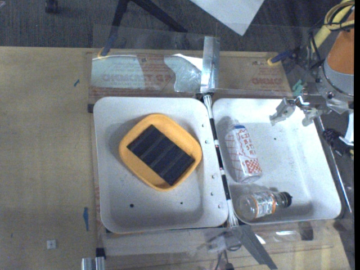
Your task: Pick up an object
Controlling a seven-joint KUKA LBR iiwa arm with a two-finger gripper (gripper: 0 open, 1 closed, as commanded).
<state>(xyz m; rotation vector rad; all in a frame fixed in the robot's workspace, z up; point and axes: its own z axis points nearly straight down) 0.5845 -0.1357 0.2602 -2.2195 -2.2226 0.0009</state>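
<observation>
1. Bench (45, 151), tan top, carries two shallow white bins side by side: left bin (112, 207) and right bin (304, 179), rims touching down the middle.
2. Arm w/ the orange band (343, 55) comes in from the right, up by the right bin's far right corner. Gripper (292, 112) hangs over that corner, above bare bin floor, nothing under it or between the fingers as far as I can see. Whether the fingers are spread or closed, can't tell from this angle.
3. Biggest item: yellow tray-like thing w/ a dark ribbed panel (160, 151), sits alone in the left bin, turned at a slant, roughly centre.
4. Next: white can-shaped container w/ red print (243, 152), lying on its side in the right bin, near the divider.
5. Smallest: clear bottle w/ dark cap (261, 203), lying on its side at the right bin's near edge, just below the white container, cap pointing right.
6. Progress, my read: basically not started. All 3 objs rest in their bins, none lifted. Left to do: choose one, move gripper over it, go down, close, lift. The white container and bottle are the closer candidates, both well apart from the gripper; round and lying flat, so prob. prone to rolling away on contact.
</observation>
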